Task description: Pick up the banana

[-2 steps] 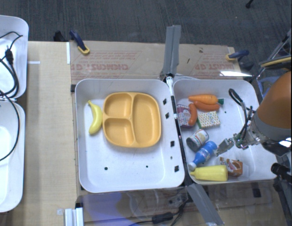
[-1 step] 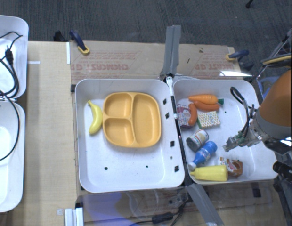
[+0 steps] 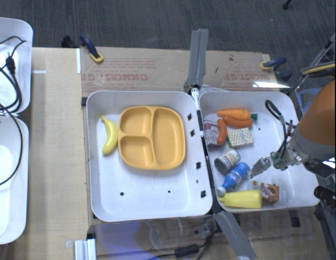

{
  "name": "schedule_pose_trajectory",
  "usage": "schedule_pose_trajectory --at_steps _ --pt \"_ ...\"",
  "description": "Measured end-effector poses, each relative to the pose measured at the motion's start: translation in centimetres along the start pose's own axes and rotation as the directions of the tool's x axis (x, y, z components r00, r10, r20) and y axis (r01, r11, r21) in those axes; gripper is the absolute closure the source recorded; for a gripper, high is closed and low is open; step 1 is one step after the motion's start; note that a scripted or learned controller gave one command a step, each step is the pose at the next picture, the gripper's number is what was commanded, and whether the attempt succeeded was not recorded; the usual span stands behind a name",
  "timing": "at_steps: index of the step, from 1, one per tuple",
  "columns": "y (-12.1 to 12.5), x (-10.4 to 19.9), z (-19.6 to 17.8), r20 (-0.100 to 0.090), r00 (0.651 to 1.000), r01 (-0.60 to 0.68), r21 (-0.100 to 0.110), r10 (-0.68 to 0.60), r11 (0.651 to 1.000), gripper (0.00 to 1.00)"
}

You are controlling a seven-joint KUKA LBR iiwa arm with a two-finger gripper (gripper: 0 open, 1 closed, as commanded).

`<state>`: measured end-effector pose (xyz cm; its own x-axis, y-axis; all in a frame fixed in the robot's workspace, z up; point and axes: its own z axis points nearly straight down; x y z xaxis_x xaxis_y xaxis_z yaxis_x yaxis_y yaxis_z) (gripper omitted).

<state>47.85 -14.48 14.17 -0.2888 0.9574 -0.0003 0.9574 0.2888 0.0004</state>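
Cardboard (image 3: 157, 69) covers the bench under two white bins (image 3: 152, 205) on a dark carpet (image 3: 130, 10), and the banana (image 3: 109, 136) lies in the left bin beside a yellow plate (image 3: 152, 137), well apart from the gripper (image 3: 263, 167) hovering spread over the right bin

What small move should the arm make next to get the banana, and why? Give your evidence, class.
Probably travel left across the divider. The gripper sits over the right bin, near the blue bottle, while the banana lies in the left bin, beside the yellow plate.
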Motion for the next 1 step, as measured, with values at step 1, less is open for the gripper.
schedule_pose_trajectory --at_steps 1 --pt "-0.12 0.25 5.14 -0.002 0.998 0.057 0.003 -0.057 0.998 0.0"
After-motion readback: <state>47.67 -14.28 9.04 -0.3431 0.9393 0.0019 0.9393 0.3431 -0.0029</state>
